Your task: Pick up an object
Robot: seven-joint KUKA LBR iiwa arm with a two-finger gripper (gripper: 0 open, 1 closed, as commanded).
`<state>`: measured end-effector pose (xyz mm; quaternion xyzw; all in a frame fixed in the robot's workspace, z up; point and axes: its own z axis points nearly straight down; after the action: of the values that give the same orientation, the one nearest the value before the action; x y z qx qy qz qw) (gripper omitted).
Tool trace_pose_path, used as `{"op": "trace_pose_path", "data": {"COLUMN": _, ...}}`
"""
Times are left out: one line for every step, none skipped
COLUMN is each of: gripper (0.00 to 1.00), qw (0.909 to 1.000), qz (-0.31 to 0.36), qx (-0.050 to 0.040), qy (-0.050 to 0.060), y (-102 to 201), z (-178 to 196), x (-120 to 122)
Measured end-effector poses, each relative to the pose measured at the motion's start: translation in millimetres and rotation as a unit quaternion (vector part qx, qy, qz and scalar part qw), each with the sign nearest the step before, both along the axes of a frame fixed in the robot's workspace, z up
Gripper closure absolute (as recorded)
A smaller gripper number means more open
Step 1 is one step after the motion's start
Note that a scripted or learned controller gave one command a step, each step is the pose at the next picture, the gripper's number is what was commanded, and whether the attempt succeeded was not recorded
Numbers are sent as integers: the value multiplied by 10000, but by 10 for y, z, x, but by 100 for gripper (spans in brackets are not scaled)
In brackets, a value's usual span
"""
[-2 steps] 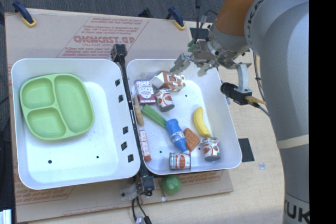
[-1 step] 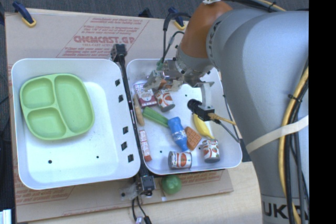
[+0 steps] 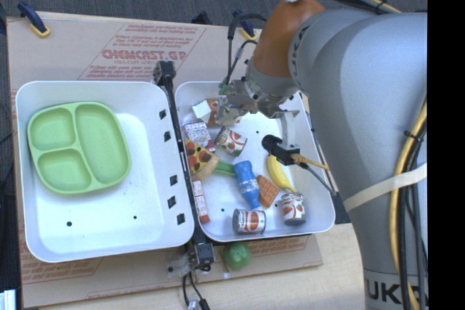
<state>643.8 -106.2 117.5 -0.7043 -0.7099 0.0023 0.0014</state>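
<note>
The grey arm (image 3: 341,54) enters from the right of the frame and bends down into the upper part of the right bin (image 3: 323,210), just right of centre. Its jaws sit low among the clutter at the top of that bin, near a small red-and-white carton (image 3: 197,132) and a tilted can (image 3: 232,141). I cannot tell how far apart they stand or whether anything is held.

Everything to pick lies in the right bin. A blue bottle (image 3: 246,183) is in the middle, with a banana (image 3: 277,173) just right of it. Two cans (image 3: 249,221) lie along the lower edge, and a pizza slice (image 3: 200,158) is against the left wall.

The left bin (image 3: 109,221) holds a green divided plate (image 3: 78,147) in its upper left. A green ball (image 3: 236,255) rests on the counter (image 3: 145,47) below the right bin
</note>
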Motion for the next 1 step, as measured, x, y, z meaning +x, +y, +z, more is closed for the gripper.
{"op": "trace_pose_path", "data": {"gripper": 100, "qw": 10000, "qz": -6, "qx": 12, "qy": -36, "y": 529, "z": 994, "x": -15}}
